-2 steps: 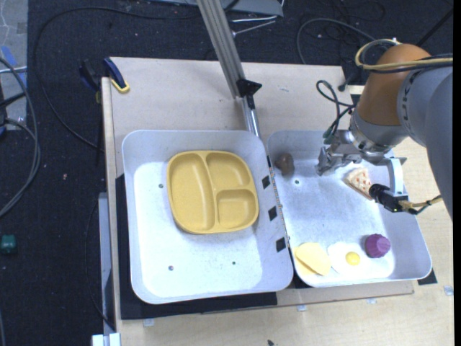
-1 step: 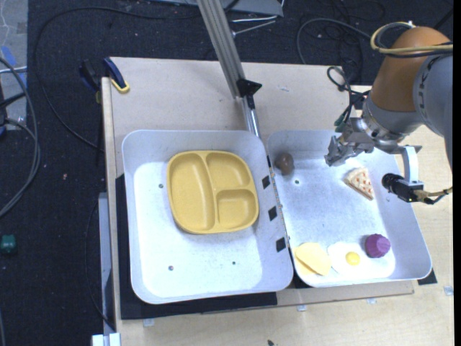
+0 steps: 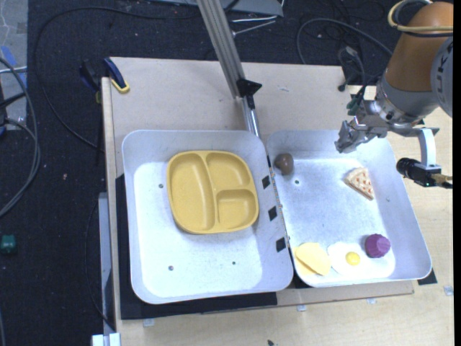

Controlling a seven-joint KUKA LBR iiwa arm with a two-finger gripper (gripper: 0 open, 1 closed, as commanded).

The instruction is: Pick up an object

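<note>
Yellow divided plate point(image 3: 213, 192) in the left bin point(image 3: 144, 265), on a wooden bench point(image 3: 180, 96).

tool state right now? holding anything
tool: cannot be told whether open or closed; nothing seen in it, above the right bin's far edge.

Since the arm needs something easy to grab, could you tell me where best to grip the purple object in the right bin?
Probably from straight above, closing across the purple object's rounded middle: it sits compact and apart from the fried egg.
</note>
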